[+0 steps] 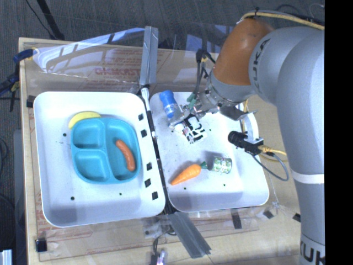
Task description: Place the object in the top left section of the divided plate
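My end effector low in the right bin, finger state unclear, blue bottle by the bin's left rim, carrot below, divided plate in the left bin.

A yellow object at the middle left of the frame is lying mostly hidden behind the far rim of the blue divided plate, so its shape is not readable. At center right, the arm's wrist is covering the gripper, leaving its fingers too small and cluttered to read. The arm itself is running off the right edge.
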Motion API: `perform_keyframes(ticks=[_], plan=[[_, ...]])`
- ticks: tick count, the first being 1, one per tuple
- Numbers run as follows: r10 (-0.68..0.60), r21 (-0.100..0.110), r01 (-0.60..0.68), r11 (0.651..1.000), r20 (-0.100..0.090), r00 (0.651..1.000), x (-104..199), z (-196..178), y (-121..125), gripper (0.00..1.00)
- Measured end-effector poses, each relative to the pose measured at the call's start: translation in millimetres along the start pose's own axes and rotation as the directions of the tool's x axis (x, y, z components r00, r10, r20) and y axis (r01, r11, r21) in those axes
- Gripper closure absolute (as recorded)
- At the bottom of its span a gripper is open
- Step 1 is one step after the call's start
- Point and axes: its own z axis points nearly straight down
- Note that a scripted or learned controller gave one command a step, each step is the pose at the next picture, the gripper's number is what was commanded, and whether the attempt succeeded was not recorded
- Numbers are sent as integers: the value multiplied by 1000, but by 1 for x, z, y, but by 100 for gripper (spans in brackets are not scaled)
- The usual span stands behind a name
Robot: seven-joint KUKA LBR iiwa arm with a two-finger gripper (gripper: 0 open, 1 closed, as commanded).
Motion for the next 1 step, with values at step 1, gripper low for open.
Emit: perform_keyframes(ticks=[1], plan=[[0,0,0,1000,0,1000,0,0,0,0]])
